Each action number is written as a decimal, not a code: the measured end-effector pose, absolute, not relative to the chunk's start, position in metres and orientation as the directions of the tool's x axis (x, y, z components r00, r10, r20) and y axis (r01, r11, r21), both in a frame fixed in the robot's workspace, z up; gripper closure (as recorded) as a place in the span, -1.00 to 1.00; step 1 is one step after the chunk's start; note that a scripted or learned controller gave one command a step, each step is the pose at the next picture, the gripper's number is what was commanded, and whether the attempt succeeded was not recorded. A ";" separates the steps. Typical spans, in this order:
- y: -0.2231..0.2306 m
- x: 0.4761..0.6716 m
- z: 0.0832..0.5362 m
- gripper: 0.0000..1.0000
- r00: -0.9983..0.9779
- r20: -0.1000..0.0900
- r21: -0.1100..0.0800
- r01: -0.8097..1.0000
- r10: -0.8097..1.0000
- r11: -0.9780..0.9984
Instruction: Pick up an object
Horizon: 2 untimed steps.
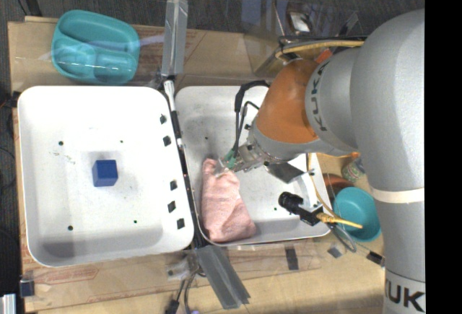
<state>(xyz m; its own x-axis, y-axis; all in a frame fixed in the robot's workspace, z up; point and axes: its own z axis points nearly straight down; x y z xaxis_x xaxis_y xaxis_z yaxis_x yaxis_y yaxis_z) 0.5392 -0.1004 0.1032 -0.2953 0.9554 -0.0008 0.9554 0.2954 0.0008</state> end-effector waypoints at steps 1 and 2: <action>-0.100 0.539 0.103 -1.00 -0.295 -0.001 0.001 0.955 0.955 0.295; -0.110 0.580 0.092 -1.00 -0.174 0.000 -0.002 0.985 0.985 0.174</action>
